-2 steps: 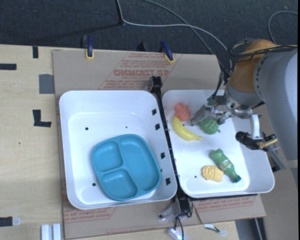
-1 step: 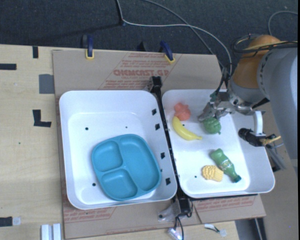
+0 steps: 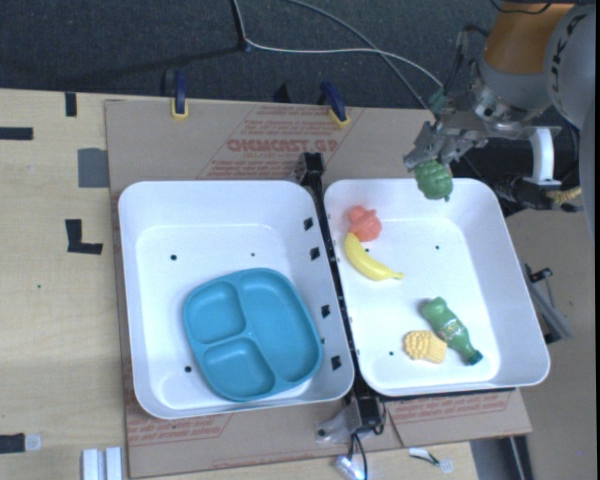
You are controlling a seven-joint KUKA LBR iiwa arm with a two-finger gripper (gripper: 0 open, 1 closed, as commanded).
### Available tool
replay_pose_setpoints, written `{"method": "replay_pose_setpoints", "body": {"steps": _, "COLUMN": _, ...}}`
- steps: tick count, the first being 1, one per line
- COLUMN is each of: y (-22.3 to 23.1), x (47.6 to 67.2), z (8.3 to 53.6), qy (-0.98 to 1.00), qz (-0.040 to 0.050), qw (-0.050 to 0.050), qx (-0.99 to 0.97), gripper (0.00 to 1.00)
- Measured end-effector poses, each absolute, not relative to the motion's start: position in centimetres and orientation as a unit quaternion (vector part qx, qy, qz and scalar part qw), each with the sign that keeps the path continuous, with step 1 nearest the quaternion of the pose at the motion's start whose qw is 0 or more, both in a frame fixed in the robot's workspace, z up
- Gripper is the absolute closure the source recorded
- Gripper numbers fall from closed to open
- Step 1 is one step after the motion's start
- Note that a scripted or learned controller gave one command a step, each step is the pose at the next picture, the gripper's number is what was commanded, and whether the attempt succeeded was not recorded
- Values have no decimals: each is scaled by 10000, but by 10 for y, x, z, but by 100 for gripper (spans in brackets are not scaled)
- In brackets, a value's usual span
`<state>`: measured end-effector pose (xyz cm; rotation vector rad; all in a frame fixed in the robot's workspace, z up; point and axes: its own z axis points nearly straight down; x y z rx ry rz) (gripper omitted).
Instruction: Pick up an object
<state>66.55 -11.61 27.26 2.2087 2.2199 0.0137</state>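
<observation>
My gripper (image 3: 433, 165) hangs over the far edge of the right bin (image 3: 510, 258), shut on a green pepper-like toy (image 3: 434, 180) that dangles just below the fingers. On the right bin's floor lie a red-orange strawberry toy (image 3: 363, 223), a yellow banana (image 3: 369, 261), a yellow corn piece (image 3: 424, 346) and a green bottle (image 3: 451, 330). The corn and bottle touch each other at the near right.
The left bin (image 3: 150, 228) holds a blue divided plate (image 3: 250, 334). Black clips (image 3: 311, 168) sit along the seam between the bins. A cable (image 3: 280, 28) runs across the dark background behind the cardboard sheet.
</observation>
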Motion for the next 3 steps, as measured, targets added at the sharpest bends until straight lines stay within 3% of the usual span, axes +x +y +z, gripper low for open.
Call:
{"method": "replay_pose_setpoints", "body": {"steps": 1, "y": -64, "x": 638, "z": 263, "qy": 7086, "qz": 4, "qw": -3, "qx": 7056, "gripper": 100}}
{"method": "replay_pose_setpoints", "body": {"steps": 2, "y": -15, "x": 665, "z": 317, "qy": 7088, "qz": 18, "qw": 11, "qx": 7054, "gripper": 100}}
{"method": "replay_pose_setpoints", "body": {"steps": 3, "y": 35, "x": 621, "z": 285, "qy": 7087, "qz": -8, "qw": -14, "qx": 7055, "gripper": 100}}
